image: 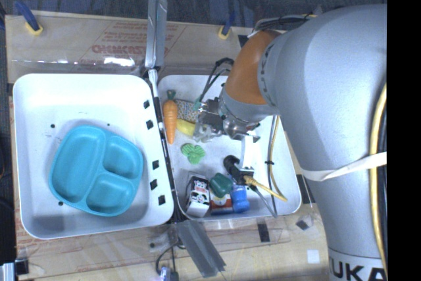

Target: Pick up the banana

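Lettering "UKA" (357, 268) marks the arm's base; pincer (200, 130) over banana (186, 127), its state untellable.

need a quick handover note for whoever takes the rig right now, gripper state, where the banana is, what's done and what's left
Gripper: low in the right bin, at the banana; I cannot tell whether it is open or shut.
Banana: in the right bin's upper left, lying beside the carrot, partly hidden by the gripper. No sign that it is lifted.
Other: blue tray in the left bin; green piece and small items in the right bin.
Done: arm brought to the banana.
Left: confirm a grasp, then lift the banana.
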Motion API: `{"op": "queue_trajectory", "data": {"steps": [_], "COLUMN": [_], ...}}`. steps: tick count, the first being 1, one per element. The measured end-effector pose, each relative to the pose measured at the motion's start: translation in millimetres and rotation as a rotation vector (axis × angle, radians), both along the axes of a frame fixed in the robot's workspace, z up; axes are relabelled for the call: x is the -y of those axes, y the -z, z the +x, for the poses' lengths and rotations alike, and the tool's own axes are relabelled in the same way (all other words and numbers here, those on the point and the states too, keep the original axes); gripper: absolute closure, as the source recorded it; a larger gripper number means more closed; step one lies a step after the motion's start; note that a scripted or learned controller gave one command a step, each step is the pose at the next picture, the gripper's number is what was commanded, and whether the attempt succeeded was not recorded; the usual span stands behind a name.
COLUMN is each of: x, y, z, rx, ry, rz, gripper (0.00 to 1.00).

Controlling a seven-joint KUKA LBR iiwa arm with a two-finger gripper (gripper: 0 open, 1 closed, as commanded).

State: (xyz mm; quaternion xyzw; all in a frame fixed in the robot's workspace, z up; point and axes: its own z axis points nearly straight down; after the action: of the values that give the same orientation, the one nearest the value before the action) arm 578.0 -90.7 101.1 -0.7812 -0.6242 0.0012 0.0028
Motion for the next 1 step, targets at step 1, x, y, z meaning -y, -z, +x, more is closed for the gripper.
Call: {"op": "queue_trajectory", "data": {"steps": [1], "x": [-0.1], "y": [0.1], "z": [-0.1], "rx": [0.000], "ry": [0.000], "rz": [0.000], "gripper": [0.00]}}
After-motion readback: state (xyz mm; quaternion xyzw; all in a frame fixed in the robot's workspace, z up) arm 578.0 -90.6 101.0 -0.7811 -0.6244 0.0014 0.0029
